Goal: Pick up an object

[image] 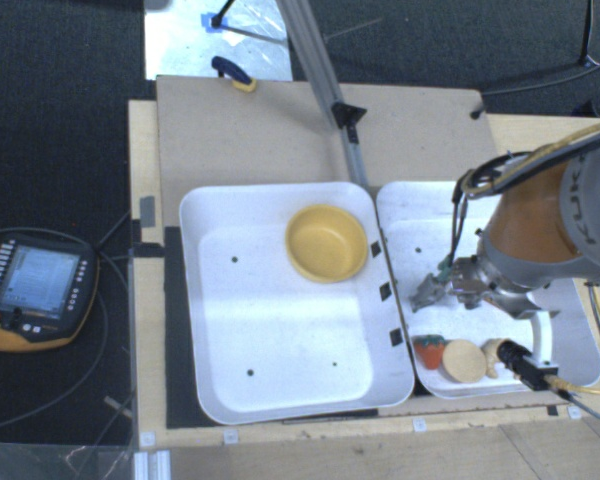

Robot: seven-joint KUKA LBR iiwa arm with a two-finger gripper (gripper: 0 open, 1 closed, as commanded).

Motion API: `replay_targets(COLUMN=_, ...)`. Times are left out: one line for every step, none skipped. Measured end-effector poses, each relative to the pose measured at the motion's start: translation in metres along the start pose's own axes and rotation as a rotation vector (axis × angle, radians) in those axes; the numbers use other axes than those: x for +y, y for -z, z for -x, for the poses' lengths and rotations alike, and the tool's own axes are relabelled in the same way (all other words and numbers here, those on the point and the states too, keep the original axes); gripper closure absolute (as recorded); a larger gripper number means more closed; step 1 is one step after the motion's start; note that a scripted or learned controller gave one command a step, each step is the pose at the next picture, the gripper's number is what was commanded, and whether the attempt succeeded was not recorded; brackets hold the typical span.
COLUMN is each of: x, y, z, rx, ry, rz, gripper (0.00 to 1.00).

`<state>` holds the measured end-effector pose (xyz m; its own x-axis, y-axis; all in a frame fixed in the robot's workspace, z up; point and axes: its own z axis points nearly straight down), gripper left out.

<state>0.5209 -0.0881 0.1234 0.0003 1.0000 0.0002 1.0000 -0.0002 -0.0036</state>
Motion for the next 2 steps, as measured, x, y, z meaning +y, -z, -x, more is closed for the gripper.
replay_targets(x=0.001, y=0.013, z=0.000, rx=0.000, ry=0.000, rz=0.005, gripper=1.00)
replay_targets(x=0.004, y=0.064, z=0.010, rx=-0.001, ry=0.000, rz=0.009, gripper=1.00)
